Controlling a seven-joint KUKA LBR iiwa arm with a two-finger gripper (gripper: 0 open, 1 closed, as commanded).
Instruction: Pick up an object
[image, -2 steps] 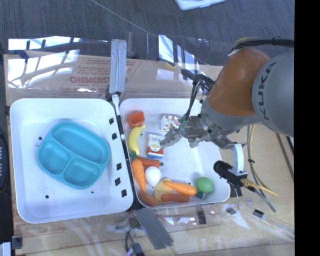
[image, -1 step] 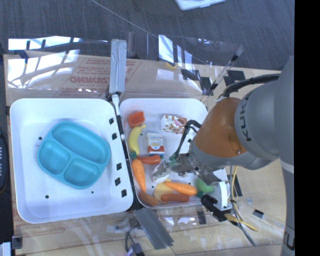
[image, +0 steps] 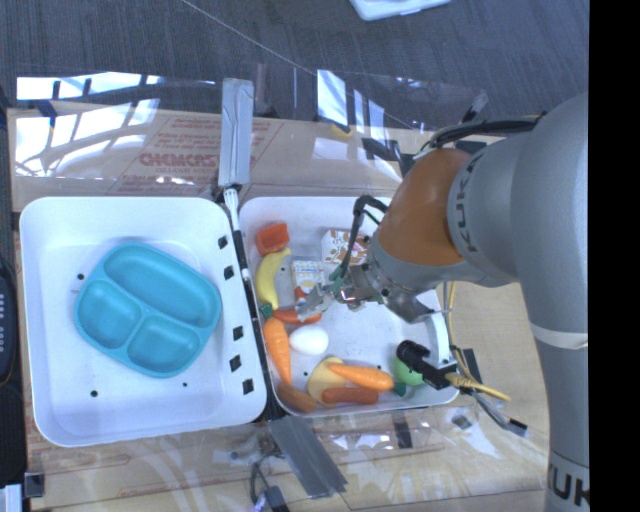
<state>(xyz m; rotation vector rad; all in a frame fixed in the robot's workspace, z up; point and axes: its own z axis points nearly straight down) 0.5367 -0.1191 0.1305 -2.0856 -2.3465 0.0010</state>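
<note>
The grey arm's end effector (image: 318, 298) hangs low in the right-hand white bin (image: 345, 212) beside a curved yellow plastic banana (image: 268, 278) — grip state impossible to tell — and should centre squarely before closing.

A blue divided plate (image: 147, 310) is parked in the left white bin (image: 45, 400), slightly tilted. Behind both bins, brown cardboard (image: 150, 150) with red print is laid flat on the bench.
</note>
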